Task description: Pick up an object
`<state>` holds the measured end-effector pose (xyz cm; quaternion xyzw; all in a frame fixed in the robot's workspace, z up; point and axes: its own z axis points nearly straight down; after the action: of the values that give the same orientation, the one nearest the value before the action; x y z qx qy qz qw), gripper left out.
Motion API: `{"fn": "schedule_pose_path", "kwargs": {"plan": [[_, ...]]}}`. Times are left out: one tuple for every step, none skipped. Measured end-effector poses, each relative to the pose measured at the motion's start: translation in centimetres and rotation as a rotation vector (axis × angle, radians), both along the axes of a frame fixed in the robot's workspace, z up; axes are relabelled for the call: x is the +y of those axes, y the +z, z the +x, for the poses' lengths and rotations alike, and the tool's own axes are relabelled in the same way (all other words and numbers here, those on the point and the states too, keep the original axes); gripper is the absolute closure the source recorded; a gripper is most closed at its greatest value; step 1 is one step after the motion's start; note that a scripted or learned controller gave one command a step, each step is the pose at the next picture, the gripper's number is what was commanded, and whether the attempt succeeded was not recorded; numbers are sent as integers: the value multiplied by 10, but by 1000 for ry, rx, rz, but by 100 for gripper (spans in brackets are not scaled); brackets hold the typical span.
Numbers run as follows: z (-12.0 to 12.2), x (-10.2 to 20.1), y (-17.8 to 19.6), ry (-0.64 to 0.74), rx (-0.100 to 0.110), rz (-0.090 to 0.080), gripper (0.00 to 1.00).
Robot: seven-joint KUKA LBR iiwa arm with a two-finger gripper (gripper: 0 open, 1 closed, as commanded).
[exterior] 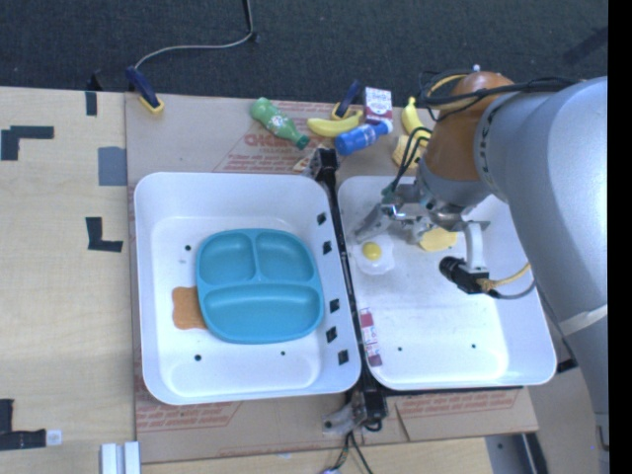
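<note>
Claw (387, 215) hovers low in the right bin (513, 358), grip state impossible to tell, just above the fried egg (373, 254) at centre frame, which looks flat enough to slip any pinch.

the grey arm with its orange band (464, 136) reaches over the right shallow white bin (494, 349), its gripper (395, 215) low near a small round white-and-yellow egg-like piece (372, 253). the left white bin (158, 294) holds a blue divided plastic tray (260, 284) over an orange flat piece (185, 308).
</note>
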<state>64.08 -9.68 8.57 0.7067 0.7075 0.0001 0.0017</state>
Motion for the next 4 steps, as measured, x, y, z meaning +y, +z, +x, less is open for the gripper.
{"fn": "schedule_pose_path", "kwargs": {"plan": [[1, 0, 11, 0, -2, 0, 100], [-12, -52, 1, -1, 1, 0, 100], [-68, -80, 9, -2, 4, 2, 100], [-68, -80, 8, -2, 4, 2, 0]]}}
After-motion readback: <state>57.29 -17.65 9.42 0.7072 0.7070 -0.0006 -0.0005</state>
